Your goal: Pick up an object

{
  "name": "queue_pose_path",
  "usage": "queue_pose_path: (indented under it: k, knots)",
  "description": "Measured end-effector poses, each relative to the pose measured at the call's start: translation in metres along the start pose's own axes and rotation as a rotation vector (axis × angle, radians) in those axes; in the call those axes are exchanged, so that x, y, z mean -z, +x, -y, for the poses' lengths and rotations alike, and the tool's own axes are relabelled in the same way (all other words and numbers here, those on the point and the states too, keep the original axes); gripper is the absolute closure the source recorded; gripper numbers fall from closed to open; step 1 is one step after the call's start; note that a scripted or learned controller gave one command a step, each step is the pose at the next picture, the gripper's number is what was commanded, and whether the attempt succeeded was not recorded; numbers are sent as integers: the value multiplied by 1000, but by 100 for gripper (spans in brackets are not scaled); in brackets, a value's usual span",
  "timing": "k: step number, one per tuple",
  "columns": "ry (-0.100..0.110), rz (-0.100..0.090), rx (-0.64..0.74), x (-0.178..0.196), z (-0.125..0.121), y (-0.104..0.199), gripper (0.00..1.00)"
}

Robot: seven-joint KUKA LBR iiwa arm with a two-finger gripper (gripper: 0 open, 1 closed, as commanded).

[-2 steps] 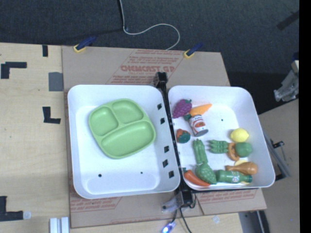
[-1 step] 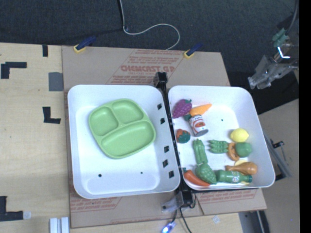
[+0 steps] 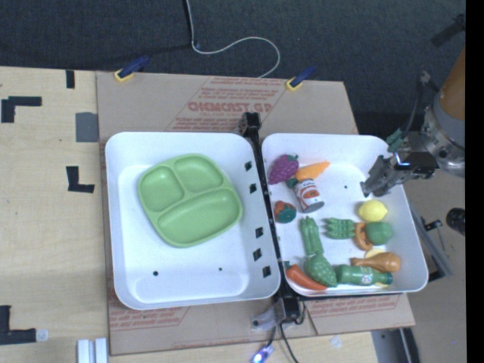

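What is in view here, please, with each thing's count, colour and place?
left bin: one, white, bench left.
right bin: one, white, beside it.
plate: one, green, left bin.
grapes: one bunch, purple, right bin.
carrot: one, orange, beside grapes.
can: one, red-white, by carrot.
lemon: one, yellow, right bin.
other toy foods: several, green, orange, red, right bin.
cardboard: one, brown, under bins.
cable: one, white, beyond cardboard.
arm: one, grey-orange, right.
tool: one, dark, over right bin, by lemon.

Premises: robotics lab, test station. Evidence: a robot arm (image 3: 452, 108) stands over a wooden bench (image 3: 45, 240) marked with black tape (image 3: 76, 178). A cardboard sheet (image 3: 227, 100) is fixed by clamps (image 3: 132, 67). Two white bins (image 3: 121, 225) sit on it, one holding toy food (image 3: 333, 229). A loose cable (image 3: 227, 48) crosses dark carpet (image 3: 76, 13).
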State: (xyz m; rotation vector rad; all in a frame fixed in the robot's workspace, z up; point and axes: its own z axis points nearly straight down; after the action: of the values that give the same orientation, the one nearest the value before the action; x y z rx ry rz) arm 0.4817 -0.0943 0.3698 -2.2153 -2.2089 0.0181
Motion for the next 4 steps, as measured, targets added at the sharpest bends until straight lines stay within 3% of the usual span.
queue_pose_path:
  k: [1, 2, 3, 4]
  knots:
    - [-30, -2, 21, 121, 0, 138, 100]
    - [-23, 1, 5, 168, 1, 133, 100]
    - [-4, 3, -1, 54, 0, 84, 100]
    - [-20, 0, 13, 89, -25, 165, 100]
